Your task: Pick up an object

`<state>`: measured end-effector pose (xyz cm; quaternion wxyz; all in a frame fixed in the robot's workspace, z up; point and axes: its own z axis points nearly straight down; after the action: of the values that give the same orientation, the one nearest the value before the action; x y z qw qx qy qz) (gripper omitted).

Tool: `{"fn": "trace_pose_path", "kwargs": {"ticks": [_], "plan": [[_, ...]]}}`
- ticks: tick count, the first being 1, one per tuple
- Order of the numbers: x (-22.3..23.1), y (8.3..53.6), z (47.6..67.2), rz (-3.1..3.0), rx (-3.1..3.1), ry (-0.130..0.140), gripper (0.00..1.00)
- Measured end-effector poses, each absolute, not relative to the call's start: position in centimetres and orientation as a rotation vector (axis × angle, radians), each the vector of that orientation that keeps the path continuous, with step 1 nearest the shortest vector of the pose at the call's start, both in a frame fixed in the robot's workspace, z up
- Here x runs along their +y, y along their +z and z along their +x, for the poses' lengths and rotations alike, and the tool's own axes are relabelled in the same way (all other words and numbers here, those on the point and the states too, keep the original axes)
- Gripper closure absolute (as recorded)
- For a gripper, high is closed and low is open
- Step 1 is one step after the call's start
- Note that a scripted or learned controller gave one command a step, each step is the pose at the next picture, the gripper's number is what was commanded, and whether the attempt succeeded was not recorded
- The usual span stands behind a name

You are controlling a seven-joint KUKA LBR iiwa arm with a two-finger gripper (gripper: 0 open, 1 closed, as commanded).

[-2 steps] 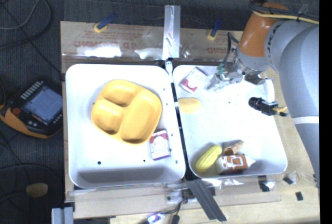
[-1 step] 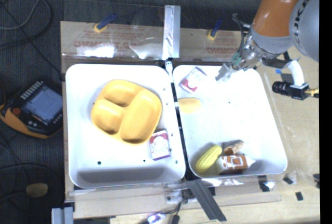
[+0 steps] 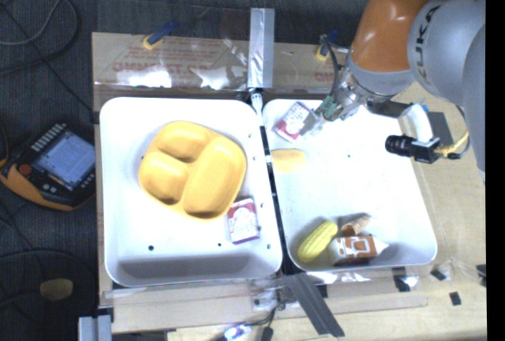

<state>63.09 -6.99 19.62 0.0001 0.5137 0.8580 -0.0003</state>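
Packet [image 3: 292,120], small and white with a pink print, lies near the back left corner of the right bin [image 3: 394,197], its long axis slanting from lower left up toward the gripper [image 3: 327,109]. The gripper sits just beside its upper right end; whether it pinches the packet I cannot tell. Nothing looks lifted yet, so grasp and raise remain.

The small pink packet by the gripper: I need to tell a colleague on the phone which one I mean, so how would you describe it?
Look in the right bin, at its far left corner near the divider. The small pink and white packet lies there, right beside the gripper. A similar packet lies in the left bin next to the big yellow shape; yours is the one at the arm's tip.
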Motion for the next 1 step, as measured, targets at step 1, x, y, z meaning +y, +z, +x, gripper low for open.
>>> {"fn": "trace_pose_path", "kwargs": {"ticks": [1], "plan": [[1.16, 19.13, 61.34, 1.727, 2.625, 0.000, 1.00]]}}
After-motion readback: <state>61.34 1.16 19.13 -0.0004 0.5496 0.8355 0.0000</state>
